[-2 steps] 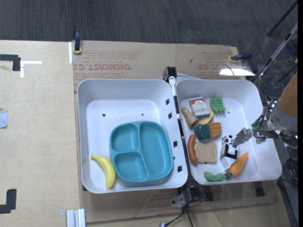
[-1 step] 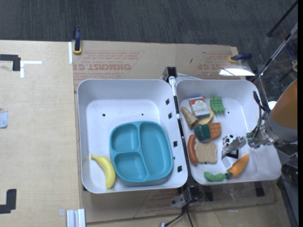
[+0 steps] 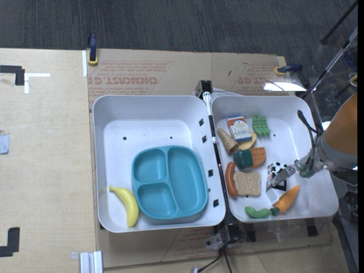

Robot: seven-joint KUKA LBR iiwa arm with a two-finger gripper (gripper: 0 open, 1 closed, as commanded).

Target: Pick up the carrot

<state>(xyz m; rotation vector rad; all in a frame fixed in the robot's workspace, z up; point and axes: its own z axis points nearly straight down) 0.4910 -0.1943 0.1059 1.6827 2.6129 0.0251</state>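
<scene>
Your tool (image 3: 278, 178), its state impossible to tell, hovers just above the carrot (image 3: 287, 198) in the right bin's (image 3: 307, 212) near corner; it looks light, stiff and smooth, so grip mid-body.

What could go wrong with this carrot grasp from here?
The gripper hovers above and left of the carrot, so closing now would likely miss. The carrot lies near the right bin's front wall, beside a green vegetable and bread slice, which the descent could bump or catch.
</scene>
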